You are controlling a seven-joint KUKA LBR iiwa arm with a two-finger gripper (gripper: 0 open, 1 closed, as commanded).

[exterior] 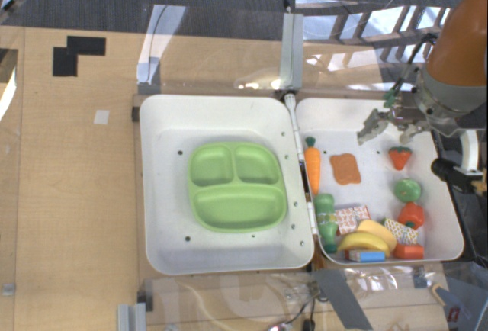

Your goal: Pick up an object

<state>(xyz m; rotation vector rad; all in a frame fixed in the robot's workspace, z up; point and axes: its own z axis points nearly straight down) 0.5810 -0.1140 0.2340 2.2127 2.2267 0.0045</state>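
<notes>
1. From the overhead camera we see the claw [387, 127] hanging above the upper part of the right bin [456, 245], its two fingers spread apart with nothing between them.
2. No single target is fixed, so we judge the nearest candidates: the strawberry [400, 158] sits just below and right of the claw, and the flat brown slice [345, 168] lies below and left of it.
3. Further below the claw, the green ball [408, 189], the red piece [412, 214] and the banana [364, 237] crowd the bin's lower corner; a descent there could knock neighbours or close on two things at once.
4. The carrot [313, 166] lies well left of the claw, against the bin's wall, which could block a finger.
5. The brown slice looks too thin to pinch; we expect the fingers could scrape the floor.
6. The green plate [236, 184] sits far left in the left bin [164, 192].
</notes>
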